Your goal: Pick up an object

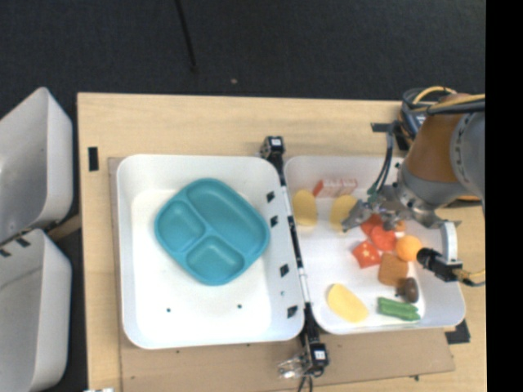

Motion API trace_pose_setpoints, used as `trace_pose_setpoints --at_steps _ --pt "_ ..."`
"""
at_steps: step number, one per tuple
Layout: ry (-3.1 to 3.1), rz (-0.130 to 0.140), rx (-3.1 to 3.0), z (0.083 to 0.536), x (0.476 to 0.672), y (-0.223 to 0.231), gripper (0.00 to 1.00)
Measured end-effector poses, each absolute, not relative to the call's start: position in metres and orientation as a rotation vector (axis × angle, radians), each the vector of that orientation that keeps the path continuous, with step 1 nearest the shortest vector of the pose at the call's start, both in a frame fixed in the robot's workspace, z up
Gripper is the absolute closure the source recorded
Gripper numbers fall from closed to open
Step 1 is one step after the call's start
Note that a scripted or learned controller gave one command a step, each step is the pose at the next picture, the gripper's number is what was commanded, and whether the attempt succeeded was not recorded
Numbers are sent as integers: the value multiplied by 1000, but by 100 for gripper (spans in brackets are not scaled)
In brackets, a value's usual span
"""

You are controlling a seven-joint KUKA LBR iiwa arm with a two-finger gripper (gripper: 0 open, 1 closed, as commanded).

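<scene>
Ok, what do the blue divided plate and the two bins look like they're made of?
The blue divided plate looks like moulded plastic, matte: uniform colour, soft rounded compartment ridges, no sharp glare. The left bin and right bin seem to be thin white plastic, slightly glossy, with rounded corners and rolled rims. Painted metal can't be ruled out.

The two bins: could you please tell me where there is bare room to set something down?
Left bin: bare floor below and around the blue tray. Right bin: a bare strip between the left wall and the red pieces; crowded on the right, around the gripper.

Divided plate [212, 230] in left bin [131, 300], toys [347, 302] right.
</scene>
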State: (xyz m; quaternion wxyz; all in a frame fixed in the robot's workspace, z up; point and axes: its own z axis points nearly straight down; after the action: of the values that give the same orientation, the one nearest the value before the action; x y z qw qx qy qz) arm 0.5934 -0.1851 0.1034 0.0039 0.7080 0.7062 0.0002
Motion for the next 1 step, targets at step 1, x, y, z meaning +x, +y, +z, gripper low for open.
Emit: trace_pose_setpoints --at_steps 1 --pt "2203 7 2214 118 596 -187 100"
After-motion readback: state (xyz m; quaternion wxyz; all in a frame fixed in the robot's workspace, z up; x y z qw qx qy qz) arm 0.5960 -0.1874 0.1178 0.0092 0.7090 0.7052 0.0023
